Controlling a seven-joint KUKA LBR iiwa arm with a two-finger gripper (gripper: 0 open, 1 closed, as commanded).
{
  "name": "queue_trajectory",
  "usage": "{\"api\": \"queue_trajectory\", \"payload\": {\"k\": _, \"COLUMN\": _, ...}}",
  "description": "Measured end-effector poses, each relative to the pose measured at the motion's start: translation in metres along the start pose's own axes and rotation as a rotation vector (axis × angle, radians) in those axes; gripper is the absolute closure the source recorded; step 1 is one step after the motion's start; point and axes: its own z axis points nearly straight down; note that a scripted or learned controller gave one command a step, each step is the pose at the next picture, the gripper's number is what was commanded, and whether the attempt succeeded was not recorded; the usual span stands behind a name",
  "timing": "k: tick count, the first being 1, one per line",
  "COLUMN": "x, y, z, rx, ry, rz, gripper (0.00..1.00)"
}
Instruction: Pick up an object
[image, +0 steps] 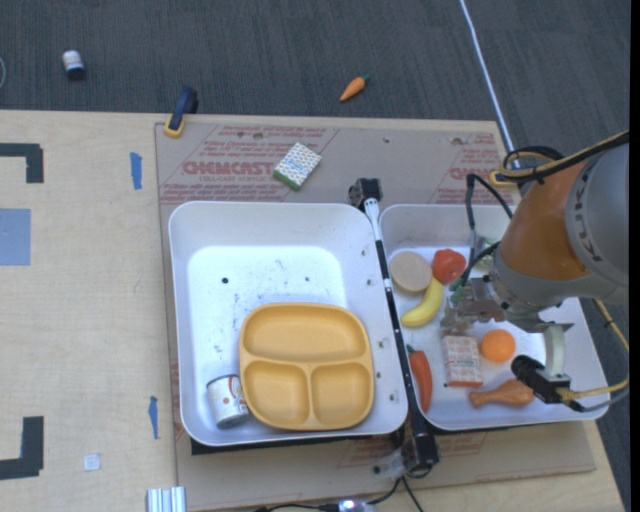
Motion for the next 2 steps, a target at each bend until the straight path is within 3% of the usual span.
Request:
{"api": "queue_trajectory", "payload": {"k": 1, "x": 0.0000, "y": -0.0001, "z": 0.0001, "rx": 0.000, "ry": 0.000, "rz": 0.000, "gripper": 0.00}}
{"api": "queue_trajectory", "payload": {"k": 2, "x": 0.0000, "y": 0.0006, "z": -0.0099, "rx": -0.002, "ry": -0.001, "rz": 0.000, "gripper": 1.00}}
